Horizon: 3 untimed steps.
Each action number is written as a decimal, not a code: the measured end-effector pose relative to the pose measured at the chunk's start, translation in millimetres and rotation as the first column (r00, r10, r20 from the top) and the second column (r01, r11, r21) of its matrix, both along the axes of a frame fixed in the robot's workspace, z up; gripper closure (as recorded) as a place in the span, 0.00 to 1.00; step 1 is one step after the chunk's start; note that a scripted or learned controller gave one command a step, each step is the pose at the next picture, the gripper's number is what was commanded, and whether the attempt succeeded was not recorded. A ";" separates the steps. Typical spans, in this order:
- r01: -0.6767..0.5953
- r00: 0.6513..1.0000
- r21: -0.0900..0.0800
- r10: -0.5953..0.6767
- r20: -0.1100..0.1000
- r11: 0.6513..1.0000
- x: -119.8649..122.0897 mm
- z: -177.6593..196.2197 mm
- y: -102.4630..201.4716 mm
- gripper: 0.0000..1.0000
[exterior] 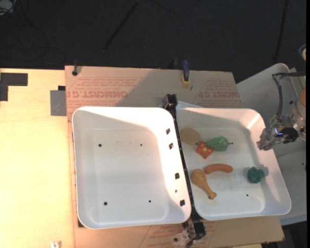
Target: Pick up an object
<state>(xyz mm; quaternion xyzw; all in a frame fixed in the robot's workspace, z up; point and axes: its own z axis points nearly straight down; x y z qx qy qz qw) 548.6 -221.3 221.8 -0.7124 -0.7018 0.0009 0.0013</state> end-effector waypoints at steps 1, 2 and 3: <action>0.002 1.000 -0.001 -0.002 0.001 1.000 -0.1 9.6 -1.7 1.00; -0.014 1.000 0.002 0.014 -0.002 1.000 -75.8 21.6 8.3 1.00; -0.012 1.000 0.001 0.012 -0.001 1.000 -73.5 30.4 6.8 1.00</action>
